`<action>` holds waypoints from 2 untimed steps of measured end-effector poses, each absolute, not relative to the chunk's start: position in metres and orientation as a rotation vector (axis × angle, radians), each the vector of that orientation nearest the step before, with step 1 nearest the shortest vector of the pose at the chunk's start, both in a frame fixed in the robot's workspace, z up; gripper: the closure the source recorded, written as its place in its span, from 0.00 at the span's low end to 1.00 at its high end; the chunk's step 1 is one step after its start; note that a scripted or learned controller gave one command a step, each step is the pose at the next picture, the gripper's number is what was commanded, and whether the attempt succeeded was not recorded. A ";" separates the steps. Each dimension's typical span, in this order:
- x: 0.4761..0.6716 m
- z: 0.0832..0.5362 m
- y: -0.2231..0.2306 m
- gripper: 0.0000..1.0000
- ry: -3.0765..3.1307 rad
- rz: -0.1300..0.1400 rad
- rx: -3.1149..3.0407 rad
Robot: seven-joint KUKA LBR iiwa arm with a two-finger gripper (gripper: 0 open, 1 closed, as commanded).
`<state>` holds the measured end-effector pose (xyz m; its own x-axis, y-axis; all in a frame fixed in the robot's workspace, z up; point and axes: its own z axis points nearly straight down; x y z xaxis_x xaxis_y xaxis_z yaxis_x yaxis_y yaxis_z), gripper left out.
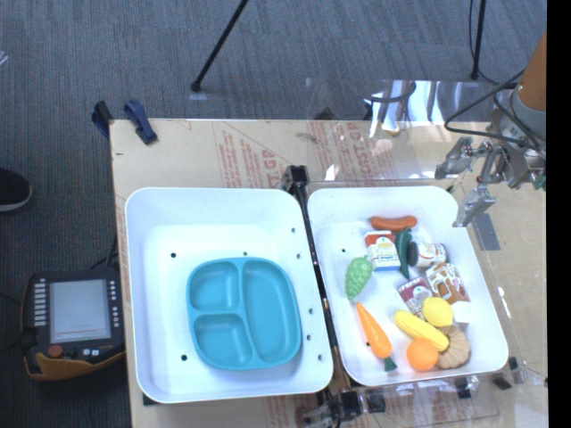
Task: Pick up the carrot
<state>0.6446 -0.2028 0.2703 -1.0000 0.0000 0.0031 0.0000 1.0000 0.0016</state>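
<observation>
Carrot point(374, 328) lying in right bin point(326, 239) near its front edge, between green vegetable point(358, 276) and orange point(422, 355), gripper point(477, 205) farther back above the bin's rear right corner, fingers apparently parted, holding nothing, touching nothing

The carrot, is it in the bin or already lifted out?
In the bin. The carrot lies flat on the floor of the right bin among other toy food, apart from the pincer at the bin's far corner.
</observation>
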 end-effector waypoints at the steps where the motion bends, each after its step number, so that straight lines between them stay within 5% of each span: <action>1: 0.563 0.157 -0.149 0.00 -3.128 -0.006 -0.110; 2: 0.496 0.095 -0.087 0.00 -3.113 -0.005 -0.306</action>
